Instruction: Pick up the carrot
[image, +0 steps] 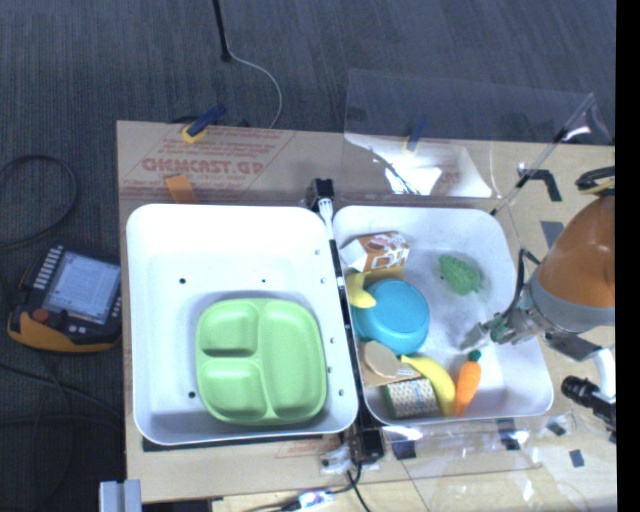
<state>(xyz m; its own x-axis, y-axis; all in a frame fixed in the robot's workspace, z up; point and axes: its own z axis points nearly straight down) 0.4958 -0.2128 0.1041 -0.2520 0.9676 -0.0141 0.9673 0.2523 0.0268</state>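
From the one camera view above the bench (200, 160), we see two shallow white bins side by side. The left bin (160, 240) carries a green divided plate (262, 360), lying flat toward its near side. The right bin (510, 250) holds the clutter: a blue bowl (397, 315) near the middle, a small carton (378, 252) behind it, a green leafy piece (460, 273) toward the far right, a banana (432, 372) curving along the near side, and a tin (410, 398) just beside it.

The carrot (466, 386) lies in the near right corner of the right bin, orange with a green tip pointing away from us, touching or nearly touching the end of the banana. We judge that this crowding leaves little room on its left flank, so an approach from the right or from above looks easier.

The arm (585, 270) reaches in from the right, its orange band over the bin's right wall. The gripper (493, 330) sits just behind the carrot's green tip, low in the bin, which suits a descent onto the carrot. We judge the grasp not yet made, as the carrot rests on the bin floor, apart from the tool.

The jaws are small and dark against the bin's shadowed wall, and we cannot tell whether they are spread or clenched. The carton's print is too blurred to read, and the arm's upper part is cut off at the right.
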